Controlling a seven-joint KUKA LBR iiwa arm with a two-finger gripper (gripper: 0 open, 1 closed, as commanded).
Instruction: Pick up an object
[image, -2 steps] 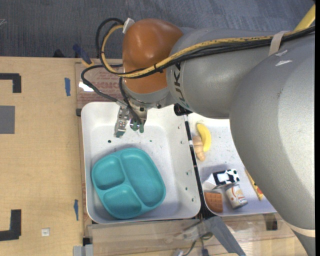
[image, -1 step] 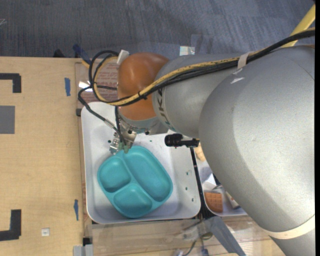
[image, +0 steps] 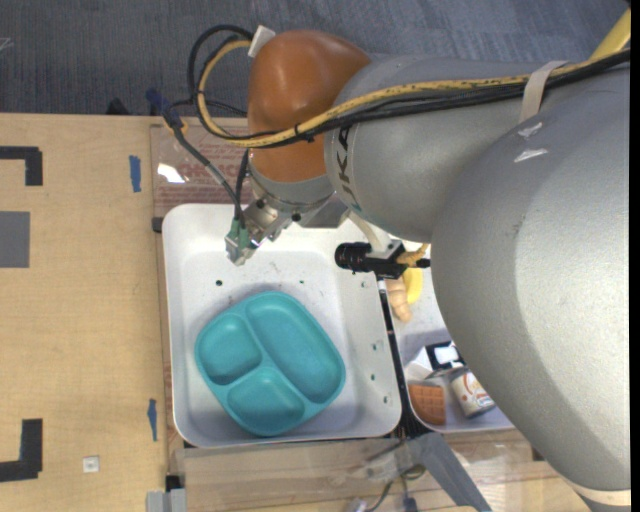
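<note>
Within the left bin (image: 180, 330), toward its near end, a teal divided plate (image: 268, 362) with three compartments lies flat on the white floor, right side up and tilted at an angle to the bin walls. It touches no other item. Beyond it, near the bin's far left corner, the gripper (image: 240, 245) hangs above bare bin floor, well apart from the plate; whether its tips are released or clenched cannot be told, and nothing is seen caught in it. Above the gripper sits the orange band (image: 290, 95) of the arm (image: 480, 170), with black and yellow cables (image: 215, 75) looping over it. The grey arm covers much of the right bin (image: 425, 312). In that bin's exposed part lie a pale yellow item (image: 406, 290) by the dividing wall, a small white bottle (image: 470, 393), an orange-brown waffle-like piece (image: 428, 402) and a dark blue-and-white item (image: 442, 354). Both bins rest on a cardboard-coloured bench (image: 80, 330) marked with black corner shapes and blue tape.
</note>
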